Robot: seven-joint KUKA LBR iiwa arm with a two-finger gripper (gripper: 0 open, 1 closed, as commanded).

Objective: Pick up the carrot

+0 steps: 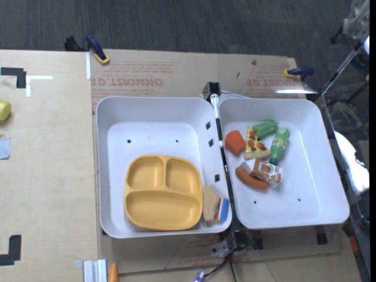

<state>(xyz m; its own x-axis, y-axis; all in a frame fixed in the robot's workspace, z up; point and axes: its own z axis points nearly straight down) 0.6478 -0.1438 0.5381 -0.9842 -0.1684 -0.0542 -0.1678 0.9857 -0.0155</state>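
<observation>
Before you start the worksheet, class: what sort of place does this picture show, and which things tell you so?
Probably a robotics lab test bench: two white bins sit side by side on clamped cardboard, holding toy food such as a pizza slice and a yellow divided plate.

- Two white bins: left bin (111,157) and right bin (311,175), side by side.
- One yellow divided plate (161,192), in the left bin, toward its near edge.
- One sandwich piece (211,204), in the left bin's near right corner.
- One orange block (235,141), in the right bin near its left wall.
- One pizza slice (254,144).
- Two green items: a pepper-like piece (265,127) and a bottle (278,144).
- One sausage (251,179).
- One small carton (269,171).
- Two blue clamps (97,49) (299,72), at the far edge of the cardboard sheet (141,78).
</observation>
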